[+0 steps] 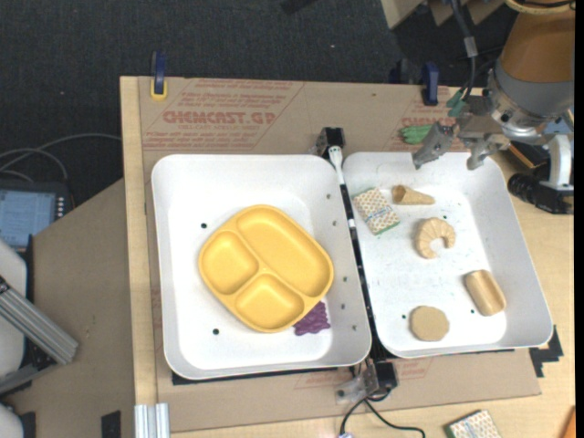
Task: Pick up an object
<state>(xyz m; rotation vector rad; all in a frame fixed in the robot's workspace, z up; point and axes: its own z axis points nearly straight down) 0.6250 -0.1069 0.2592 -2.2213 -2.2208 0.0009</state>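
My gripper (453, 155) hangs over the far edge of the right bin (520, 245), its two fingers spread apart and open with nothing between them. Below it in that bin lie a small tan cone (412, 195), a patterned packet (376, 210), a croissant (435, 235), a tan bread roll (484, 292) and a round cookie (429, 323). The cone is the nearest piece, a little to the front left of the fingers.
The left bin (178, 245) holds a yellow divided plate (265, 267) with a purple grape bunch (313, 318) at its near right corner. A green object (417, 135) lies on the board just behind the right bin, beside the left finger.
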